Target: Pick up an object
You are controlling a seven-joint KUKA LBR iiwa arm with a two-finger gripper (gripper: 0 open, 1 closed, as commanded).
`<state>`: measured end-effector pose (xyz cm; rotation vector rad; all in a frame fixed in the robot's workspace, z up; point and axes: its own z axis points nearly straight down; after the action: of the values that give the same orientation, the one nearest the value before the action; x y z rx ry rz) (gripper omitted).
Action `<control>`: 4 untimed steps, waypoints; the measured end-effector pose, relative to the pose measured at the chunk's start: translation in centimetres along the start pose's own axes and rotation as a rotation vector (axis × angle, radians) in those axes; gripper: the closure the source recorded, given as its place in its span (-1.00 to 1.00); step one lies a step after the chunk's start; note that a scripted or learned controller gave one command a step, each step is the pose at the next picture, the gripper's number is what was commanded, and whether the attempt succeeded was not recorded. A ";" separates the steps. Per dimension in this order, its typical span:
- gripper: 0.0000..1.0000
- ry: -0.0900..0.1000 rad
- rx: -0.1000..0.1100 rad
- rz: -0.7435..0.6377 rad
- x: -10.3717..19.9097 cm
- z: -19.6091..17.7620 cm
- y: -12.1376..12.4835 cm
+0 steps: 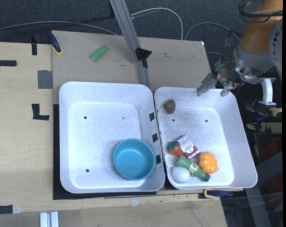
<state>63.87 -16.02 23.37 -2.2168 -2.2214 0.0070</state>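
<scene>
On the tabletop, far left, a green block lies slanted. The left bin holds a blue bowl at its near right corner, mouth up. The right bin holds a brown lump at its far left. Clustered near: a red-and-white packet, a green bottle with its long axis running far-left to near-right, a white egg and an orange gourd. My tool hangs over the far right rim, fingers spread wide, holding nothing.
</scene>
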 end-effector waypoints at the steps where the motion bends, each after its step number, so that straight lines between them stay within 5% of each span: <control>1: -1.00 0.001 0.001 0.000 1.1 5.3 0.1; 2: -1.00 0.000 0.000 0.000 1.0 9.8 0.3; 3: 1.00 -0.001 -0.004 -0.002 1.1 8.5 0.4; 4: 1.00 0.000 -0.009 0.000 1.9 3.8 0.2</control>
<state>64.02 -14.15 19.60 -2.2208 -2.2263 -0.0034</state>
